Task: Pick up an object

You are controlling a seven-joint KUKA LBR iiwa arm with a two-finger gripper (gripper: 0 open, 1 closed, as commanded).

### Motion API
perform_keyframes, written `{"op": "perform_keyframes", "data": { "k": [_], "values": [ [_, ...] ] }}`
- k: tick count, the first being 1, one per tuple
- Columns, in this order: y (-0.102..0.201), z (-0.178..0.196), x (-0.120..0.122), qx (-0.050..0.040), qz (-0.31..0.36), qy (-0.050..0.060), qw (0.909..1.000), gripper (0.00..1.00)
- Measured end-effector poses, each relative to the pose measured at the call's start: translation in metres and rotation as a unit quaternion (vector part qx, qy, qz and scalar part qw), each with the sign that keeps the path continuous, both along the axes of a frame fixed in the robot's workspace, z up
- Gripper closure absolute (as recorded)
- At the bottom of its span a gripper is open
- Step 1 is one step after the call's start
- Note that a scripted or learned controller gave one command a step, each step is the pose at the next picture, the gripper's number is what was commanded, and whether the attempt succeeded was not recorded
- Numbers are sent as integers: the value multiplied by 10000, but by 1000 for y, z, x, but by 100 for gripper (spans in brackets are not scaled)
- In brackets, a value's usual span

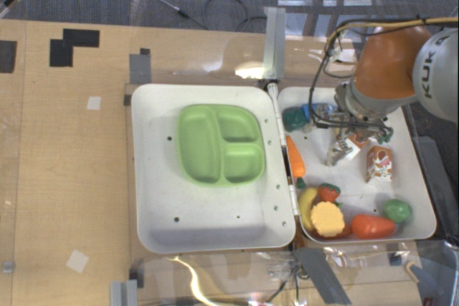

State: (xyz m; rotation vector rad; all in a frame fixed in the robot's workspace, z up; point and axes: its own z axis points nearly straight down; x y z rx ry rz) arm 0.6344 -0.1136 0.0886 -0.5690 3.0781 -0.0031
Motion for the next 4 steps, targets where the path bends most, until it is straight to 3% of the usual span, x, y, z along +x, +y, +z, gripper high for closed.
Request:
{"op": "perform_keyframes", "data": {
  "k": [1, 2, 3, 4],
  "values": [
    [-32, 1, -44, 1, -757, -12, 9971, 0],
    [13, -3, 16, -22, -927, 236, 9954, 0],
    [-7, 1, -33, 17, -1733, -10, 9849, 0],
    [-26, 1, -77, 32, -2921, -24, 9564, 0]
  ]
}}
